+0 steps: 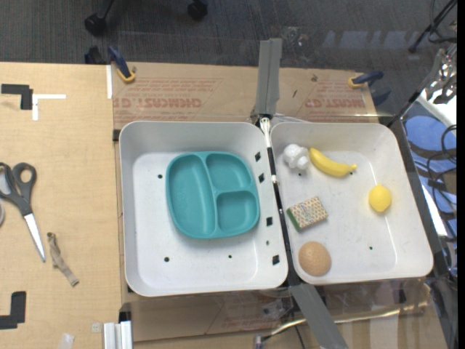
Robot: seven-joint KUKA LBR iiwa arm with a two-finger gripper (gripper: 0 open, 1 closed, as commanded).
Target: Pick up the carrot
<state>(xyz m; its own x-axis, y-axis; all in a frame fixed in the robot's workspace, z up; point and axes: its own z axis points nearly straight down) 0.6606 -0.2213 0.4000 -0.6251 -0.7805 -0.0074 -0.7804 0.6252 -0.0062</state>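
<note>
Over in the right bin (pixel 349 231), centre-right of the frame, a banana (pixel 330 163) lies up top just beside a small white object (pixel 295 156), a lemon (pixel 380 198) sits right, a patterned block (pixel 307 213) and tan ball (pixel 314 258) lower left, while the left bin (pixel 145 231) holds a teal divided plate (pixel 213 194).

Looks like a lab or workshop; cardboard-covered bench (pixel 58 195) with clamps (pixel 122 65), scissors (pixel 25 202), an office-chair base (pixel 138 6) on grey carpet (pixel 327 13), loose cables (pixel 439 158).
</note>
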